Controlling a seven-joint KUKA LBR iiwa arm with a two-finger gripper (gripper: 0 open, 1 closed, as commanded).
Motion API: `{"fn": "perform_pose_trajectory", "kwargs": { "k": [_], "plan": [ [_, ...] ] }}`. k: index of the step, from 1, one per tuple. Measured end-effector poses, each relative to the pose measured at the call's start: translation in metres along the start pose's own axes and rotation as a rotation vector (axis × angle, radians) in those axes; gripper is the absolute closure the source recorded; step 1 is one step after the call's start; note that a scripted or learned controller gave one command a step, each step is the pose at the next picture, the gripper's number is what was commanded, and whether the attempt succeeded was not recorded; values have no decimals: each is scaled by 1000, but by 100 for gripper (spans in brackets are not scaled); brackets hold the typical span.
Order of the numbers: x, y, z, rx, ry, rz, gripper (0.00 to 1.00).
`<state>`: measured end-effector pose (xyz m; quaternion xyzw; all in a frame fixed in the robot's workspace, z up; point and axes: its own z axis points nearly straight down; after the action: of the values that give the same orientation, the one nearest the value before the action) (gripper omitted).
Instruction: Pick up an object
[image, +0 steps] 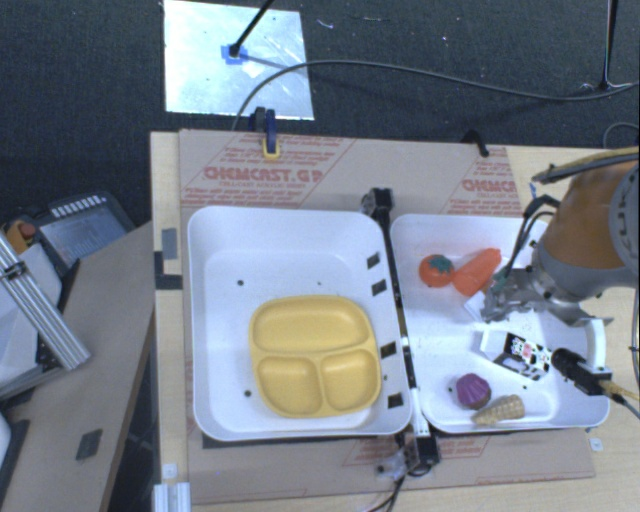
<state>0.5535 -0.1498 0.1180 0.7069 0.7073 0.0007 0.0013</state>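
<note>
Camera view, starting at the near edge of the bench: in the right bin (440, 395), closest to the viewer, a tan cone-shaped toy (499, 409) lies on its side near the front wall, with a round purple toy (472, 389) just beside it to the left. A little farther back sits a small white block with black spots (518, 352), tilted, close under the arm's wrist. In the left bin (215, 300), a yellow divided tray (314, 354) lies flat toward the front, its two small compartments nearest and its long one behind.

Farther back in the right bin, the gripper (497, 303) hangs low over the floor of the bin, between the spotted block and an orange carrot-shaped toy (476, 270). Whether its fingers are spread or closed cannot be told from this angle. The carrot lies slanted, and a small round orange toy with a green top (436, 270) touches its left end.

Beyond the bins, cardboard with red lettering (330, 170) covers the bench, and a shiny metal sheet (238, 60) lies on the dark floor.
</note>
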Motion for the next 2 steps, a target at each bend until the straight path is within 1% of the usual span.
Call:
{"fn": "perform_pose_trajectory", "kwargs": {
  "k": [1,2],
  "plan": [
    [0,4,-65,-5,-1,-4,100],
    [0,5,-97,-2,0,-4,100]
  ]
}}
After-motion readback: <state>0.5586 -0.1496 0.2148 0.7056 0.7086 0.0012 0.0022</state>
